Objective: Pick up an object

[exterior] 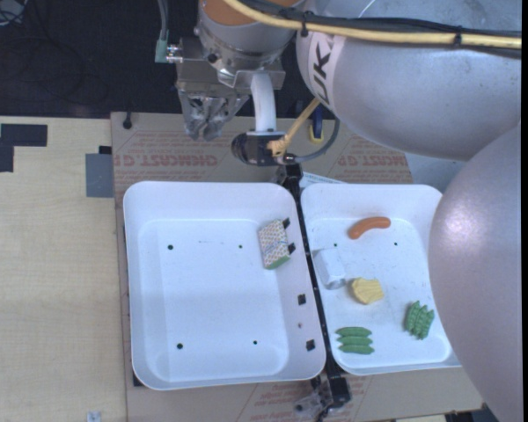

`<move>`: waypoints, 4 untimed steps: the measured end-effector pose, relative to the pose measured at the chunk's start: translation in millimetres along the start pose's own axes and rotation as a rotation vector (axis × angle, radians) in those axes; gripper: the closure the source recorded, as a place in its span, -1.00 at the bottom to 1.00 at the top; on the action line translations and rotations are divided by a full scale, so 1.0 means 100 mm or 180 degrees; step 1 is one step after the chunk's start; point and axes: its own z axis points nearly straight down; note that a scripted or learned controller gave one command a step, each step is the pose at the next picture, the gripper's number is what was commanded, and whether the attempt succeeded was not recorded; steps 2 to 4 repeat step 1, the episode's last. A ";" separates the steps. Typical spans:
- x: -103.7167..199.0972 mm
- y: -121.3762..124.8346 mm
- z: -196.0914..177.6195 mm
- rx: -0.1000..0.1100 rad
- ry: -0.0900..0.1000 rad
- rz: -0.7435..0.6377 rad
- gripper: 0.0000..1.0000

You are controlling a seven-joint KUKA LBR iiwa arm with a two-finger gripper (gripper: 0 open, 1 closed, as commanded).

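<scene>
My gripper (209,121) hangs high above the bench, seen over the cardboard behind the left bin (150,236), with nothing visibly in it. A speckled sponge-like block (275,243) leans against the left bin's right wall. The right bin (422,200) holds an orange sausage (370,227), a pale small cup lying on its side (328,268), a yellow chunk (366,290), a green pea pod (355,339) and a green leafy piece (418,318). The gripper is well back and left of all of them.
The arm's large grey body (422,69) covers the upper right and hides the right bin's far right edge. A yellow cable (352,32) runs along it. A black divider strip (301,262) separates the bins. A wooden bench top (44,280) lies to the left.
</scene>
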 end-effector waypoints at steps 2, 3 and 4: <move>0.00 0.00 0.00 0.0003 -0.0001 -0.0002 -1.00; 0.00 0.00 0.00 0.0003 -0.0001 -0.0002 -1.00; 0.00 0.00 0.00 0.0003 -0.0001 -0.0002 -1.00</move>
